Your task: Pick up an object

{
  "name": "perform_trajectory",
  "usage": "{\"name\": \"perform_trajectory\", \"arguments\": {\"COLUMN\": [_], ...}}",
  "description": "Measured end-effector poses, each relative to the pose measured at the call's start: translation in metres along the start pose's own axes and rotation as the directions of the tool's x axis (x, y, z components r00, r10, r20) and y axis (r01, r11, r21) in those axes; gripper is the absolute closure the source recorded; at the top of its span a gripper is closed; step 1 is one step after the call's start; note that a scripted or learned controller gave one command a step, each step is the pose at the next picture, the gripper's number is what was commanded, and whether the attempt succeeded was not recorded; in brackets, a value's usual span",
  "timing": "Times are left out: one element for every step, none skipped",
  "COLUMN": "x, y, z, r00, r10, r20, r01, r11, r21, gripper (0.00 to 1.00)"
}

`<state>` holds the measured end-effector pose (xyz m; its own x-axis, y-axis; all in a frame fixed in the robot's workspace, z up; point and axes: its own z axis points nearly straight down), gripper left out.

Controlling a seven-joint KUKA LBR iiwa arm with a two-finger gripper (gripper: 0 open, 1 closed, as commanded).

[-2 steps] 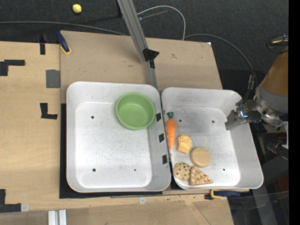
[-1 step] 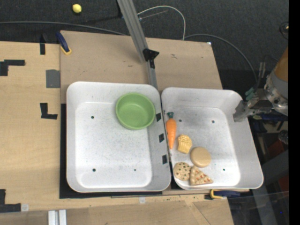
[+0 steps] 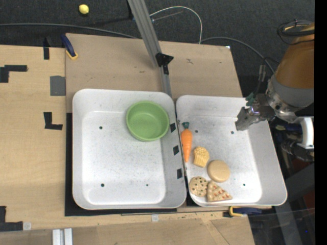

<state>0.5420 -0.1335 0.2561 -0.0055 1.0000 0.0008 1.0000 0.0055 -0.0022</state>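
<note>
The right bin (image 3: 255,157) holds an orange carrot (image 3: 186,144) along its left wall, a yellow fries piece (image 3: 201,156), a tan bun (image 3: 219,171), a chocolate-chip cookie (image 3: 198,186) and a pizza slice (image 3: 218,193) near its front left corner. A green bowl (image 3: 147,120) sits at the back of the left bin (image 3: 92,152). My gripper (image 3: 244,121) hangs over the right bin's back right part, well to the right of the food, with nothing seen between its fingers.
A grey pole (image 3: 148,29) slants down to the gap between the bins. The arm's orange band (image 3: 299,65) is at the right edge. Cables run across the bench's far side, and a small yellow ball (image 3: 84,8) lies at the far back left.
</note>
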Motion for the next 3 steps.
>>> {"name": "perform_trajectory", "arguments": {"x": [0.051, 0.09, 0.134], "y": [0.015, 0.038, 0.056], "z": [0.014, 0.026, 0.019], "r00": [1.0, 1.0, 1.0], "r10": [-0.001, 0.003, 0.0], "r20": [0.0, 0.001, 0.0], "r01": [0.001, -0.003, 0.0], "r11": [1.0, 1.0, 1.0], "r21": [0.001, 0.0, -0.002], "gripper": [1.0, 1.0, 1.0]}}
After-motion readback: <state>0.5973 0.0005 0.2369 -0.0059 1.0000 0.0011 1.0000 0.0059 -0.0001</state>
